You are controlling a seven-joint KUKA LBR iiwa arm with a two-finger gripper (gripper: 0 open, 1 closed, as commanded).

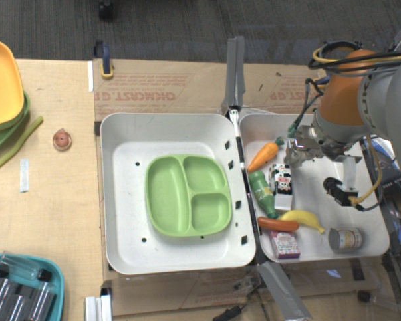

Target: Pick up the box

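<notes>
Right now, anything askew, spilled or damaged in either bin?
Nothing spilled or visibly damaged. The right bin is crowded along its left side: carrot, green bottle, cow-print box, banana, red sausage-like item and pink box lie jumbled, some touching. A can lies on its side. The green tray sits slightly rotated in the left bin.

- The grey arm [381, 105] is extended in from the right, its orange band turned upward.
- The gripper [295, 154] is pointed downward.
</notes>
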